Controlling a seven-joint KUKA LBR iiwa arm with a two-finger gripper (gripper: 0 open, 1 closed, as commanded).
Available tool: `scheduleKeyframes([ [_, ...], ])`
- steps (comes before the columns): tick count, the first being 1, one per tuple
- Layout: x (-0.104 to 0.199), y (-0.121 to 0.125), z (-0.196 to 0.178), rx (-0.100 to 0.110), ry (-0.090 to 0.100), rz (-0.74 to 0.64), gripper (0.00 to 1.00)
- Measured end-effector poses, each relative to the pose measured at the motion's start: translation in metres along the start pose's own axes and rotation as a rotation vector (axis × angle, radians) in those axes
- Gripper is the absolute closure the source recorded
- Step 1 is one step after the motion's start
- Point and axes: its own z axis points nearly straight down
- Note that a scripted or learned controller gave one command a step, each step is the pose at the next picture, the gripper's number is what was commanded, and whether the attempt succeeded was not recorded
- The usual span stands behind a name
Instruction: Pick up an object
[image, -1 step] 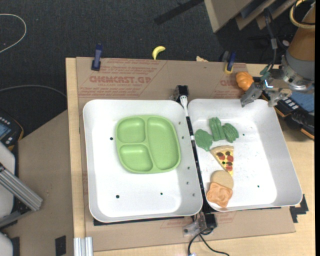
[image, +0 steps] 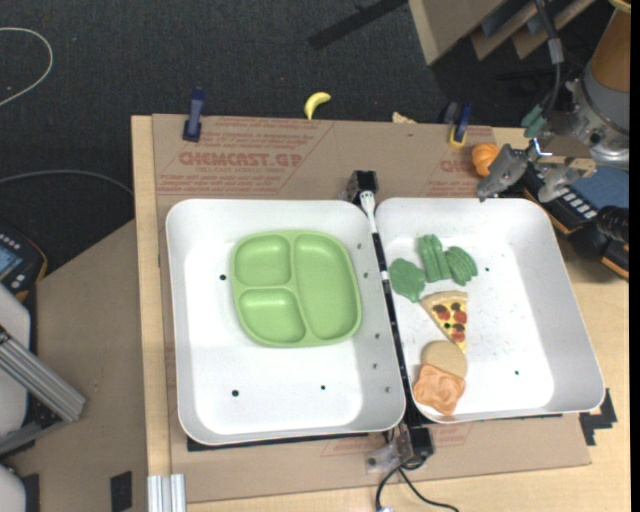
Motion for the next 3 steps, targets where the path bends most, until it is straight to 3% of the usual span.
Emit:
scheduleKeyframes([
  [1,-0.005,0.001,-0.003,0.006,-0.003,0.006,1.00],
  [2,0.029,-0.085,0.024,0.021,0.002,0.007,1.00],
  [3,0.133,-0.113,-0.043,0.004,0.003,-0.005,1.00],
])
